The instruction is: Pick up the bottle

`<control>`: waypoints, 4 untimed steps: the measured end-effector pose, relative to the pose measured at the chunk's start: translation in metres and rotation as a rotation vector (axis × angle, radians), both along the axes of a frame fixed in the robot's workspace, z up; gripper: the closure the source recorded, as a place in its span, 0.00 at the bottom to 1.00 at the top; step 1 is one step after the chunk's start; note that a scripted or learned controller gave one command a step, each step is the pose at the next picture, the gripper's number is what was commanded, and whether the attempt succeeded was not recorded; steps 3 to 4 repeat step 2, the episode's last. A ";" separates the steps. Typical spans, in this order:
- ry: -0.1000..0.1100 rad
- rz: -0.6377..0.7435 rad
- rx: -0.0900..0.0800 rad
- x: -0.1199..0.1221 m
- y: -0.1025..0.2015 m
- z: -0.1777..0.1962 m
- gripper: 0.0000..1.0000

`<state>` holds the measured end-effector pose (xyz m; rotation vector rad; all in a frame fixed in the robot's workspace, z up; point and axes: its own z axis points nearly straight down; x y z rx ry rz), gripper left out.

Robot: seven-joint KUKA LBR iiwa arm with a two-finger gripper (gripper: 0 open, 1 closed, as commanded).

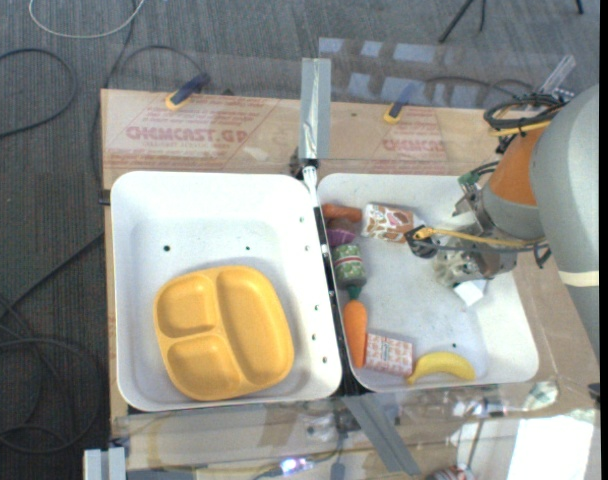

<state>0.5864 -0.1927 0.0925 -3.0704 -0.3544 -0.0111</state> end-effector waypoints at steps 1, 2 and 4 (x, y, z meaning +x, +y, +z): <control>-0.022 0.038 -0.008 -0.040 0.000 0.002 1.00; -0.017 0.042 -0.001 -0.040 0.004 0.009 1.00; -0.017 0.042 -0.001 -0.040 0.004 0.009 1.00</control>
